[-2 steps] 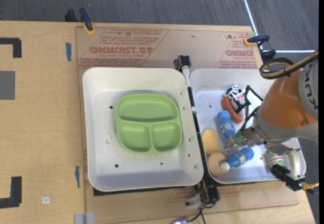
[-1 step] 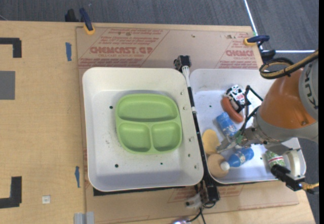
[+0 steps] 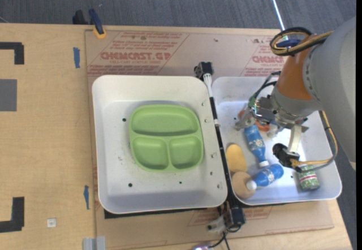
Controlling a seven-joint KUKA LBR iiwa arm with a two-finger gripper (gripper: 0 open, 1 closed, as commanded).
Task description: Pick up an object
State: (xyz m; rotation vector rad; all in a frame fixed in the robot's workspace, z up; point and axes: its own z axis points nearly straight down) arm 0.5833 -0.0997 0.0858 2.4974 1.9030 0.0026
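Note:
The right bin (image 3: 334, 186) holds several small objects. A blue bottle with a white label (image 3: 255, 142) lies near its middle, and a second blue bottle (image 3: 267, 175) lies below it, pointing left. A yellow rounded piece (image 3: 236, 156) and a tan rounded piece (image 3: 243, 184) sit along the bin's left side. A small jar with green speckled contents (image 3: 309, 179) rests at the lower right. My gripper (image 3: 254, 119) hangs low over the upper end of the first blue bottle, under the orange wrist band; nothing is seen held in it.
The left bin (image 3: 107, 130) carries a green divided plate (image 3: 166, 136) in its middle. A black clamp (image 3: 203, 69) sits at the top of the wall between the bins. Brown cardboard surrounds both bins, with a blue-and-orange clip (image 3: 97, 24) at the upper left.

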